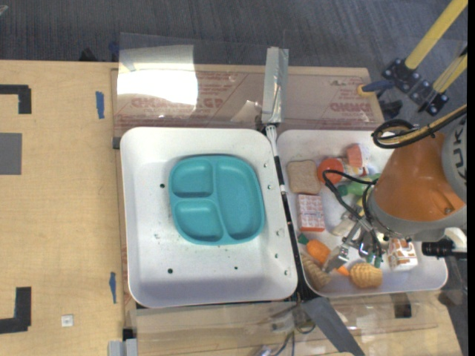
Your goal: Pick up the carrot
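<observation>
Carrot (318,251) lies in the right bin (434,277) (front left), just left of the gripper (347,254); finger state cannot be told. Bread (302,175), a packet (311,211) and a cone (366,274) crowd around.

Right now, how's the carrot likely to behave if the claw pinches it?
The carrot looks like smooth moulded toy food, so probably stiff, light and a bit slippery. Its rounded, tapered shape may roll or squirt sideways. It lies crowded beside the tan waffle cone near the claw, so a nudge could shift neighbours.
</observation>
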Controlling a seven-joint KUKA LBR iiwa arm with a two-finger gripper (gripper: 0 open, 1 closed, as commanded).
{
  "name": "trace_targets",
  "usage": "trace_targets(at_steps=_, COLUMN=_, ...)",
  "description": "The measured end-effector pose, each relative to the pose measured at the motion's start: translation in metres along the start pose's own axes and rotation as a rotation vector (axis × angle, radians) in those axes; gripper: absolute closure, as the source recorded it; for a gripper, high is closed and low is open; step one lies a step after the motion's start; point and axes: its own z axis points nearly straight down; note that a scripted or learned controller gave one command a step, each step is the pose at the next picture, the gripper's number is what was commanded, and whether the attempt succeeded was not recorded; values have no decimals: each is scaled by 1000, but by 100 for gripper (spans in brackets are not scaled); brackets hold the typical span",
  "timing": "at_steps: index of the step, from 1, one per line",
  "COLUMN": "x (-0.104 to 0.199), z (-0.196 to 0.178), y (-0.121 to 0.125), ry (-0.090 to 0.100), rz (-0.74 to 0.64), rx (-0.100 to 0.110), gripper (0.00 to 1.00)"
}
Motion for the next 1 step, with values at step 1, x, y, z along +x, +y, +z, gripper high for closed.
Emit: trace_targets(at_steps=1, x=-1, z=-11, y=2, ry=-4, rz=-3, rx=-4, gripper=100)
